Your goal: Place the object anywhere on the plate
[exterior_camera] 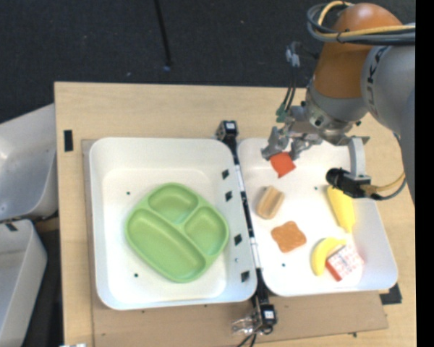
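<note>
Green plate left, gripper clasping a red block right.

The green three-compartment plastic plate (176,231) lies mid left bin (101,194); near the right bin's (380,251) upper-left corner the gripper (288,149) apparently pinches a small red-orange block (283,165) between its fingers.

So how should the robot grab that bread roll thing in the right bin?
Probably from straight above, fingers closing across the middle of the bread roll. It lies flat and long, so its short width looks easiest to span, and open floor of the right bin flanks both long sides.
</note>
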You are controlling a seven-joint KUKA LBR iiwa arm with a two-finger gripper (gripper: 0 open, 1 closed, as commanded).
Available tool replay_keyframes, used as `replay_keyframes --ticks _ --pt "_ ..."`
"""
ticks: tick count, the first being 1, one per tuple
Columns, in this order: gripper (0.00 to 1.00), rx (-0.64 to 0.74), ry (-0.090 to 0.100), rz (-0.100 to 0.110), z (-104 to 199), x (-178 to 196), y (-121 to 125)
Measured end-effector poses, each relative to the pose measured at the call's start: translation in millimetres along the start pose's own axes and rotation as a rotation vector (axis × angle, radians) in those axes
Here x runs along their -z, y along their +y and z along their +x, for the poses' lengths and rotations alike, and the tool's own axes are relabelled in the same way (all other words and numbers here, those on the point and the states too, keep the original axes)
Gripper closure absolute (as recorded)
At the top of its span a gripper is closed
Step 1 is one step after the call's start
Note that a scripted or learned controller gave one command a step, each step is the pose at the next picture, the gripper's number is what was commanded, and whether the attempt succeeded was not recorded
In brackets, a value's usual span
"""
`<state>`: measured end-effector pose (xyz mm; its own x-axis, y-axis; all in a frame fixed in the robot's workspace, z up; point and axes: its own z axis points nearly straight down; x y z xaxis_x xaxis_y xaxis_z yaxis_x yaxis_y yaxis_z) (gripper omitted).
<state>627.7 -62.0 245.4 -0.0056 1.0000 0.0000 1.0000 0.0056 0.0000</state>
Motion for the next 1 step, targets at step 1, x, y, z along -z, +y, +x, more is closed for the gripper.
replay_keyframes --ticks 1 --pt "1.00 0.001 0.001 0.001 58.4 -4.3 -2.9"
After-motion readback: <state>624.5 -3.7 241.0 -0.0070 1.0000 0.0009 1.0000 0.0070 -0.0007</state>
